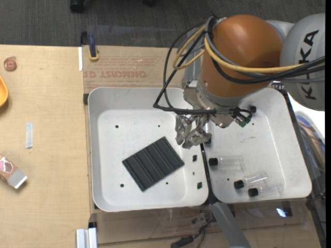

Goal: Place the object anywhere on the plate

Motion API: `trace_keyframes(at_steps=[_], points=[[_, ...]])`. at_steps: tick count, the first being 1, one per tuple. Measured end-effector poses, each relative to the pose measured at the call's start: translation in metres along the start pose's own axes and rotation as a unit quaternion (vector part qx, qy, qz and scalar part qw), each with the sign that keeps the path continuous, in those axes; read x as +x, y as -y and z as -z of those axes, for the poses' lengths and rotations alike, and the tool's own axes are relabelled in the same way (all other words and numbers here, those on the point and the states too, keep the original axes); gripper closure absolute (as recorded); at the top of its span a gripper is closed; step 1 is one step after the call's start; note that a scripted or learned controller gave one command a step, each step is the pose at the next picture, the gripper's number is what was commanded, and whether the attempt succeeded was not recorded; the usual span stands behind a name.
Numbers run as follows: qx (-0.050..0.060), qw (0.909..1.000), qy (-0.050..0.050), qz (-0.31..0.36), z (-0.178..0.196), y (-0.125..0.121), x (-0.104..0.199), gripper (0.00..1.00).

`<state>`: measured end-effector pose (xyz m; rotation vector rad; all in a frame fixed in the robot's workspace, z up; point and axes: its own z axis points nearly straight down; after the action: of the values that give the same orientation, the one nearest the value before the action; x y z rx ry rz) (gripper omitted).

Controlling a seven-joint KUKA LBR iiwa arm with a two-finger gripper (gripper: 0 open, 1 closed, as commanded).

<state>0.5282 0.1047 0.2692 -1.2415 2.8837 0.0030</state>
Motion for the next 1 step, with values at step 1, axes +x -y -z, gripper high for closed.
trace_keyframes(at_steps=[1], points=[[0.000, 0.9768, 0.001, 0.214, 0.0370, -0.0140, -0.0105, 1.00]])
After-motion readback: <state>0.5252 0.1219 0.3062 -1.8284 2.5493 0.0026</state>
